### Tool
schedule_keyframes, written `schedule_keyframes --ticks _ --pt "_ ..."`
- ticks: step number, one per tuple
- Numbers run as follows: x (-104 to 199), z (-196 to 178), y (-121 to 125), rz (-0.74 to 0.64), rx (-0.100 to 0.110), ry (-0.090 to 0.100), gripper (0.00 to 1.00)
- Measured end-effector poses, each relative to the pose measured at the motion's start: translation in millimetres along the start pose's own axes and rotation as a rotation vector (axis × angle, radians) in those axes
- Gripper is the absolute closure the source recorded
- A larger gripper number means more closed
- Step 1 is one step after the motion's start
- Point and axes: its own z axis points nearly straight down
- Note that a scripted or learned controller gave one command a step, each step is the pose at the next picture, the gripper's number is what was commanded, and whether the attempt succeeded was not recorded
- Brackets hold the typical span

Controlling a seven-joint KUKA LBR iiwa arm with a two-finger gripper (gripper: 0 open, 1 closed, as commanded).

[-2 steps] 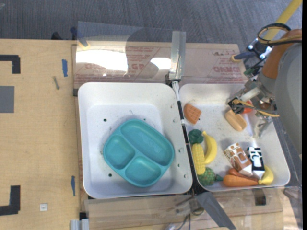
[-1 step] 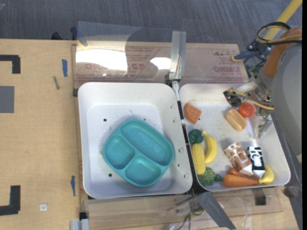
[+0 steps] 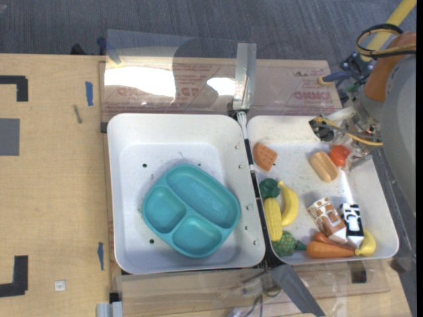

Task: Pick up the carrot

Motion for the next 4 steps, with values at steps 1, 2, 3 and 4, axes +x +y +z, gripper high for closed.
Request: schedule_keyframes --ticks 1,2,3,4 --pt "-6.0 -176.6 -4.5 -0.035 -0.02 0.022 1.0" --pt "9.4 -225.4 -84.0 -0.082 -0.015 0.017 1.0" --pt "22.9 -204.3 -115.8 0.01 -0.01 0.007 1.0" --pt "21.2 -263.2 -131.7 -0.001 -0.015 0.019 1.0"
